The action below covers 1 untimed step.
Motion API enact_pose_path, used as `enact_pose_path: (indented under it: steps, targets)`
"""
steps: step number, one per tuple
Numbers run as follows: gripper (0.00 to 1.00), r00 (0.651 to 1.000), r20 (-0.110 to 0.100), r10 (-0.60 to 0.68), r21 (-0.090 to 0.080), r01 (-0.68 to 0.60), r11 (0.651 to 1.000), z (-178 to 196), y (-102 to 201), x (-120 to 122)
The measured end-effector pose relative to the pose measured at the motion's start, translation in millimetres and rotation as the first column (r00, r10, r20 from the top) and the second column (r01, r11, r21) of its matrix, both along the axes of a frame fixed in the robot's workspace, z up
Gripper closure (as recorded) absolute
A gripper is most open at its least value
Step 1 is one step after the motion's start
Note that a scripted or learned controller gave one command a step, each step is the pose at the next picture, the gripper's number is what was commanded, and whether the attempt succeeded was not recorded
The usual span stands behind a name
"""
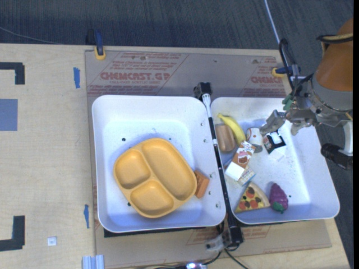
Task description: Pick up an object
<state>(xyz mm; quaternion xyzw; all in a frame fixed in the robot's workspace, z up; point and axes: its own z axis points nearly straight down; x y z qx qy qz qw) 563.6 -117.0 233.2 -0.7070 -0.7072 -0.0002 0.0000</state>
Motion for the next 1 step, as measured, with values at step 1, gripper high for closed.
enact_pose_path:
  steps: [1]
  targets:
    - [0.0,1.0,-0.003,-0.001,0.0,0.001,1.0,-127.9,19.5,17.6]
